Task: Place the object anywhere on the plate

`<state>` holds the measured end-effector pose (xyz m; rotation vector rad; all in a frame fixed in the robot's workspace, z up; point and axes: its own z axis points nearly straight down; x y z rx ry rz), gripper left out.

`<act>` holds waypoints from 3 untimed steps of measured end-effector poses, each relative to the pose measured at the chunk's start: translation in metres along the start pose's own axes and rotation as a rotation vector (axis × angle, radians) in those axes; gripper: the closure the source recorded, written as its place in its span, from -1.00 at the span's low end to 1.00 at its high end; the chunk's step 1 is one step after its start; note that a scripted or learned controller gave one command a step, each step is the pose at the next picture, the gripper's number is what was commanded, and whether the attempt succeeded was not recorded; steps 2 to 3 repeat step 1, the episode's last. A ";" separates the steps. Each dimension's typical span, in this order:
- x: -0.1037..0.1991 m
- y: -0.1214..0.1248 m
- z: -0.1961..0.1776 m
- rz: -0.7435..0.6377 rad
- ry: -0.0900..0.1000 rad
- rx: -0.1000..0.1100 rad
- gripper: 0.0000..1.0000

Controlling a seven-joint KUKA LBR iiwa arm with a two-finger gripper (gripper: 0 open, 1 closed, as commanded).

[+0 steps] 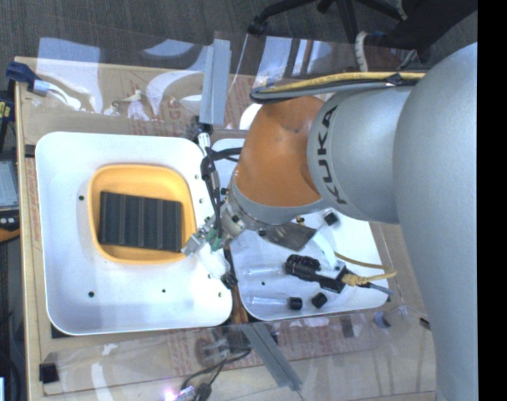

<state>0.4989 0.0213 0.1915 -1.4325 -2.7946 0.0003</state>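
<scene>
Fingers (199,241) are hovering at the rim of the yellow plate (140,175), grip state unreadable; a dark ridged block (140,220) is lying on it.

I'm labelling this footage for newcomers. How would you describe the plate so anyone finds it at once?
Find the left white bin of the two. In its middle lies the plate, a rounded rectangle with a yellow rim. A dark ribbed rectangle fills its centre, unlike the bare white around it.

fixed camera above the bench (153,366) — slanting down on both bins (111,299)
</scene>
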 end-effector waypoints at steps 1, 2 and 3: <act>-0.001 0.000 0.000 0.001 -0.001 0.000 -1.00; -0.001 0.000 0.000 0.001 -0.001 0.000 -1.00; -0.001 0.000 0.000 0.001 -0.001 0.000 -1.00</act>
